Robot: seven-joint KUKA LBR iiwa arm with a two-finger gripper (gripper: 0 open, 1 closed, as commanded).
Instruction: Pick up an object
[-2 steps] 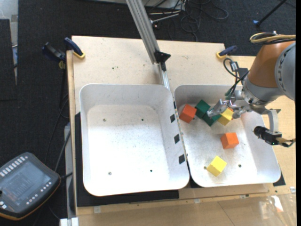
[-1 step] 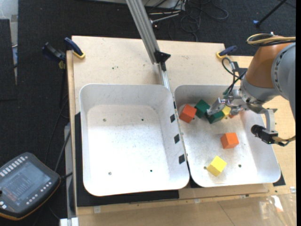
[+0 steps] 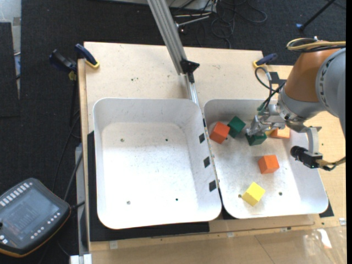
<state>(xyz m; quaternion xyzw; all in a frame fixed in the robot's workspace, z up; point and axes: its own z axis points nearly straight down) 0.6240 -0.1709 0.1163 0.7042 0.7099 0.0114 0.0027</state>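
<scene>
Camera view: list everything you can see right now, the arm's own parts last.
Bins: 2, white, side by side on the bench; left bin, right bin.
Orange cubes: 2, in the right bin; one near its left wall, one in the middle.
Green cubes: 2, right bin, upper part; one beside the left orange cube, one at the gripper.
Yellow cube: 1, right bin, front.
Light orange block: 1, right bin, partly hidden behind the gripper.
Pendant: 1, grey, floor at lower left.
Clamps: 2, blue and yellow, bench's back corners.
Arm: 1, grey and orange, from the right.
Gripper: 1, over the right bin's upper part.
</scene>
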